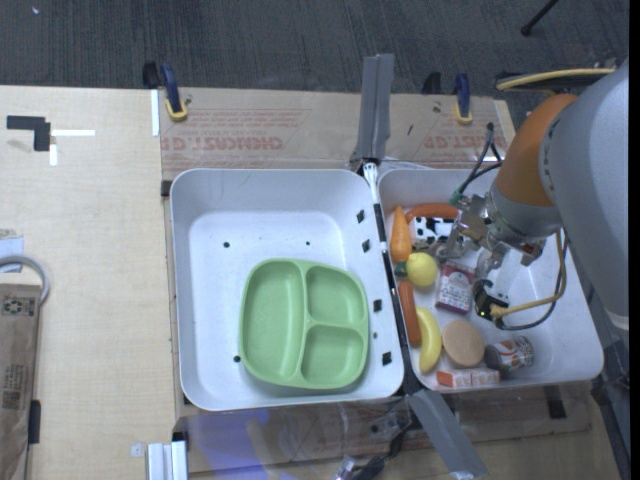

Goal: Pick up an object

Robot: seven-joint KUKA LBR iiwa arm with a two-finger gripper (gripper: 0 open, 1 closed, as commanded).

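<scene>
Now my gripper (pixel 468 258) hangs low in the right bin (pixel 570 363), fingers hidden so I cannot tell their spread, directly over the small red-and-white box (pixel 453 293) lying mid-bin, its long axis toward the bin's near edge.

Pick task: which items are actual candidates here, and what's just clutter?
Candidates, right white bin: orange carrot, yellow lemon, yellow banana, round tan disc, small red-and-white carton; gripper above them.

Clutter: green divided plate in left white bin, brown paper bag.
</scene>
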